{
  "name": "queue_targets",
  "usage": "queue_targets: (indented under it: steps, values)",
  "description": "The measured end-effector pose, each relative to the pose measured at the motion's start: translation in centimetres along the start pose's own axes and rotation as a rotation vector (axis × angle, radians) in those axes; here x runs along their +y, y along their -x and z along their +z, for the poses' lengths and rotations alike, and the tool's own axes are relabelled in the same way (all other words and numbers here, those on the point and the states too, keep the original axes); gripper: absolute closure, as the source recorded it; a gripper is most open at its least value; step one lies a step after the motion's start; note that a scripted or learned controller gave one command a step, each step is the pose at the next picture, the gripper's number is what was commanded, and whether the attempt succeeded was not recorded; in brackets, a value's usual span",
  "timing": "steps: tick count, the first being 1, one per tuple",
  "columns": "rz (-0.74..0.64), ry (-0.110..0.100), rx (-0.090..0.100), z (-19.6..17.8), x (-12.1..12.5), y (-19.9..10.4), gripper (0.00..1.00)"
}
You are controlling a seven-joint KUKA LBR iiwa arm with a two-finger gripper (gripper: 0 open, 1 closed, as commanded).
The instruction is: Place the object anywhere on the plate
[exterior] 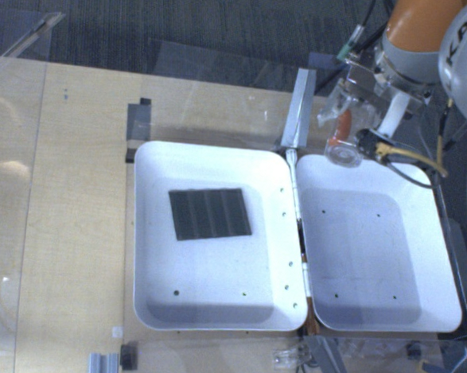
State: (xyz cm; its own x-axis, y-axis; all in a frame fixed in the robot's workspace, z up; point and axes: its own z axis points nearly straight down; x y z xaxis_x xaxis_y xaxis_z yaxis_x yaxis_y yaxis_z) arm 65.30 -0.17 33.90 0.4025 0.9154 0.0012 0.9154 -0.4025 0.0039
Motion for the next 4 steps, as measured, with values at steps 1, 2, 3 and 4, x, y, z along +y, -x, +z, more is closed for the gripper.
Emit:
queue_targets:
  steps: [1,2,3,4]
  values:
    - [0.472,-0.002,-0.001,0.8,-0.2,-4.2,1.0]
    - [0.472,-0.002,-0.001,0.8,-0.2,-4.3,0.0]
    - [0.776,-0.001,0.002,-5.7,-2.3,-7.2,0.0]
    - [0.799,-0.001,0.003,-9.6,-4.5,-12.3,0.0]
